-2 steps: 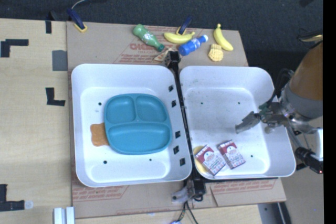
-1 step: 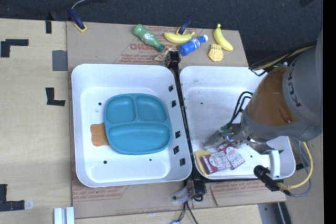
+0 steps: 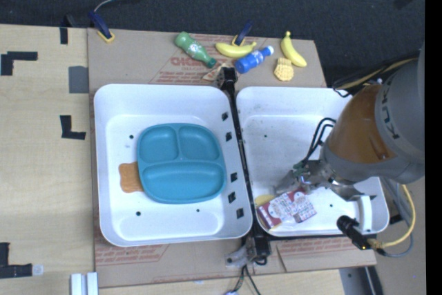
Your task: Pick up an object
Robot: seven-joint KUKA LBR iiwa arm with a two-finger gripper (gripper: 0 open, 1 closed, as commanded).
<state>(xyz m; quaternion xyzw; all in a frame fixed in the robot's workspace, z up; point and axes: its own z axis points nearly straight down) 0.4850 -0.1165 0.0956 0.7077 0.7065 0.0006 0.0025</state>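
1. Your view of the claw (image 3: 298, 179) is poor: the arm's bulk (image 3: 369, 135) hides most of it, so you cannot tell whether it is apart or together.
2. The claw sits low in the right bin (image 3: 276, 103), just above a red-and-white packet (image 3: 289, 207) lying at the bin's front edge; contact cannot be judged.
3. A yellow item (image 3: 264, 199) peeks out beside the packet, mostly covered.
4. The arm reaches in from the right, its orange band over the bin's right side, wrist angled down and leftward.
5. In the left bin (image 3: 110, 107) you see a blue divided plate (image 3: 181, 164) overlapping an orange piece (image 3: 128, 177)
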